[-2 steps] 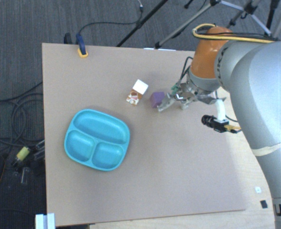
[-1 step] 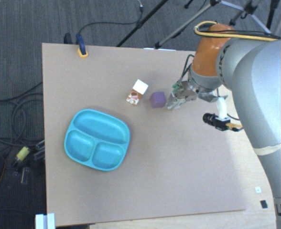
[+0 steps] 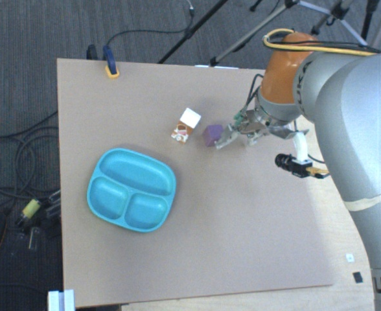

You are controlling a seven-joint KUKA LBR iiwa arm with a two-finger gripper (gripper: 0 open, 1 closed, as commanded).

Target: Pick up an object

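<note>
Camera view: gripper [image 3: 224, 138] low over the board [image 3: 242, 238], its tips touching one purple block [image 3: 212, 133] just to their left; whether the jaws are released or clenched cannot be told. One white box [image 3: 186, 124] lies farther left; one blue tray [image 3: 133, 189] sits well down-left of the jaws.
</note>
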